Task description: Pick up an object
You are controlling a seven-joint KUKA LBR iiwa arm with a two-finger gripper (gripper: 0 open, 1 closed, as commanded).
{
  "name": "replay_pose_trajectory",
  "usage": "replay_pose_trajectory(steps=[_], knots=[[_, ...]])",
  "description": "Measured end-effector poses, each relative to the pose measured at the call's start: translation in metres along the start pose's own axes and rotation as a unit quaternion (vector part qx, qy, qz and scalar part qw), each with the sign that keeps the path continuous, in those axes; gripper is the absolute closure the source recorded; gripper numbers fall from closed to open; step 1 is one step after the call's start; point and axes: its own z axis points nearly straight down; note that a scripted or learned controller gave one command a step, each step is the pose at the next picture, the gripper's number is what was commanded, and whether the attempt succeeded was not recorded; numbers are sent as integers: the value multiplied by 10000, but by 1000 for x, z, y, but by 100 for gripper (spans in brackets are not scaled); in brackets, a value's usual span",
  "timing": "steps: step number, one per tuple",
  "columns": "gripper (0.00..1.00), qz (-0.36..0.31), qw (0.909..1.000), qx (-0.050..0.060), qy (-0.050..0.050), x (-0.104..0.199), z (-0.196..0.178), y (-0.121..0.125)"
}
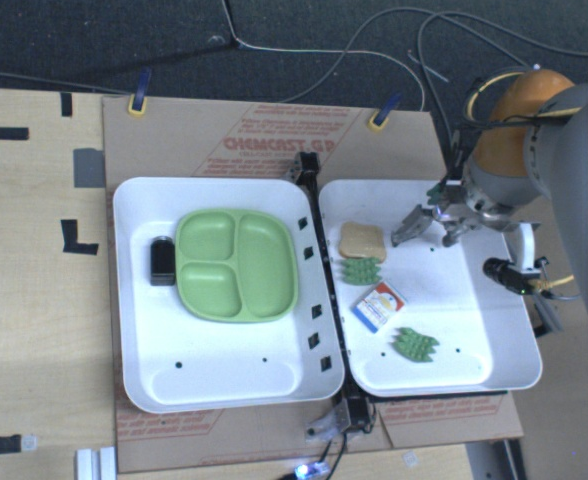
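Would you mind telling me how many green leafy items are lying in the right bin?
2. One green leafy item lies near the bin's left wall, just below the tan bread slice. The other lies near the front edge, below the small red-and-white packet. None appears hidden.

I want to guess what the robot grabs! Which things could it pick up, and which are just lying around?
Could be picked up: tan bread slice, green leafy piece, small red and white box, second green piece, near the gripper.

Just lying about: green divided plate, black block, cables, yellow clamps.
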Motion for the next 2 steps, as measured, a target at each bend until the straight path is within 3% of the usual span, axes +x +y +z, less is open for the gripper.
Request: replay_pose_trajectory(steps=[1, 2], knots=[[0, -6, 10000, -30, -14, 1, 23, 0], [100, -10, 10000, -53, -28, 0, 10, 2]])
